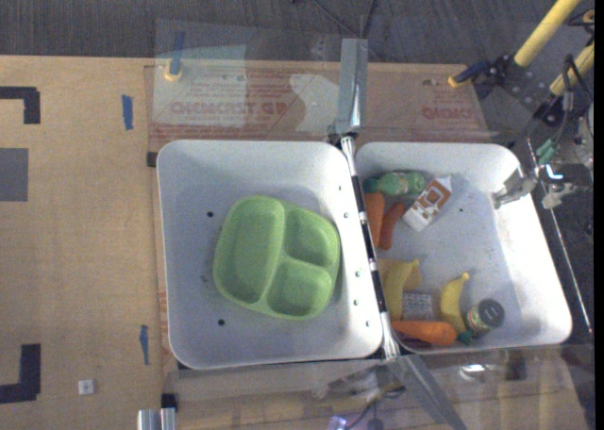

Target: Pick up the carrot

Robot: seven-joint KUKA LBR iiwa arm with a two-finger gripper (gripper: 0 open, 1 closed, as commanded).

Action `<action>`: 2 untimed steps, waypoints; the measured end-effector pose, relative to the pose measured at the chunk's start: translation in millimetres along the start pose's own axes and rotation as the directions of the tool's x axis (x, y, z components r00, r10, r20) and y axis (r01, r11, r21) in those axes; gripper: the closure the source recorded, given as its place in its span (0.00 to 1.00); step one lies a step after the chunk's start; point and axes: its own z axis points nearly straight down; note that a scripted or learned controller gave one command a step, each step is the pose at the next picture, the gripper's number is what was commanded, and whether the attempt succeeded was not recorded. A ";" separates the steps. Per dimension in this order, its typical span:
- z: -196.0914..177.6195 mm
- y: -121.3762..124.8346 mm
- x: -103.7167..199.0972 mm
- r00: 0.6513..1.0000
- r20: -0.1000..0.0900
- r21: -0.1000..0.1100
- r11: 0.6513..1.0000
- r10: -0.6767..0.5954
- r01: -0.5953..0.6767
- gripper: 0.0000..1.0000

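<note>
An orange carrot [376, 218] lies lengthwise against the left wall of the right bin [528, 258], just below a green vegetable [396, 181]. A smaller, darker orange piece [391, 228] lies right beside it. Another orange, carrot-like piece [425, 331] lies along the bin's front wall. My gripper [514, 190] hangs at the bin's upper right rim, well to the right of the carrot, with nothing seen in it.
The right bin also holds a white and brown carton [427, 204], a banana [455, 296], a yellow item [398, 277], a small box [415, 304] and a round can [487, 313]. A green divided plate [276, 256] sits in the left bin [189, 192].
</note>
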 end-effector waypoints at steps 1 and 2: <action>139.6 -84.5 68.3 0.999 0.001 -0.003 0.999 -0.053 0.053 0.00; 129.9 -84.1 65.2 0.999 0.005 -0.006 0.999 -0.048 0.048 1.00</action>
